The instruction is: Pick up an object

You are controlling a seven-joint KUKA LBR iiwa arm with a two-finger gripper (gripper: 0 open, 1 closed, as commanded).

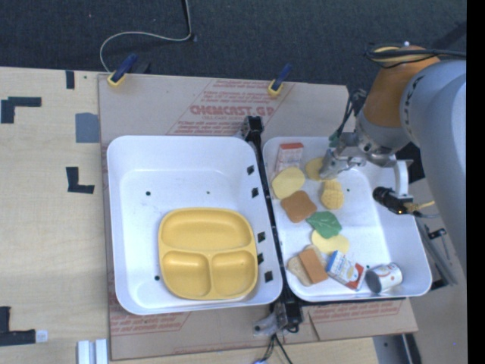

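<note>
Gripper low over far end of right bin

My two-finger metal gripper (331, 165) sits low at the far end of the shallow white right bin (394, 237). Can't tell how wide it is set; nothing visibly held. Its tip is just beside a small yellow food piece (314, 168), with a bumpy yellow chunk (332, 195) near it, toward the camera. A pale yellow round slice (288, 181) lies to their left. The left white bin (129, 203) holds a yellow three-compartment plastic tray (207, 252).

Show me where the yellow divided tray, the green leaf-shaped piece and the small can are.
yellow divided tray (207, 250), camera view, its middle divider.
green leaf-shaped piece (324, 222), camera view, its centre.
small can (383, 277), camera view, its side.
</note>
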